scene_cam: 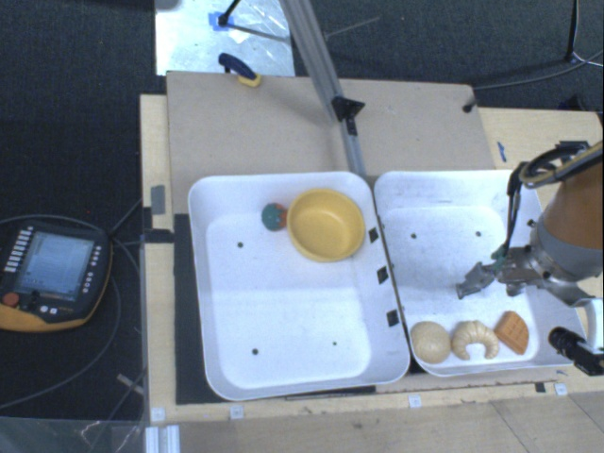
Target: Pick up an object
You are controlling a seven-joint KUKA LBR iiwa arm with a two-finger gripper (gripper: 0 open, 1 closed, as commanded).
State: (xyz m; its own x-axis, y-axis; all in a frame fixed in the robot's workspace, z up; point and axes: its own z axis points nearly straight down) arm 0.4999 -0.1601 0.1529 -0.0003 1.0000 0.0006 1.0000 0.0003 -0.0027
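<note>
A tan bench (415,125) set on dark carpet carries two shallow white bins side by side, seen from above at a slant. The left bin (283,338) holds a yellow bowl (326,225) near its far right corner, with a small green and red ball (274,216) touching the bowl's left side. Along the near wall of the right bin (434,201) lie three pieces of toy food in a row: a pale round bun (430,342), a cream croissant (476,339) just beside it, and an orange waffle-like piece (512,331) at the right end. The grey arm, its orange band (573,217) visible at the frame's right edge, reaches in over the right bin. Its gripper (483,280) hangs above the bin floor, just beyond the croissant and apart from all three pieces; nothing sits between its fingers, and whether they are spread or closed cannot be told. A handheld control pendant (52,275) rests on the carpet to the left, and a metal pole (321,59) slants across the far side of the bench.
</note>
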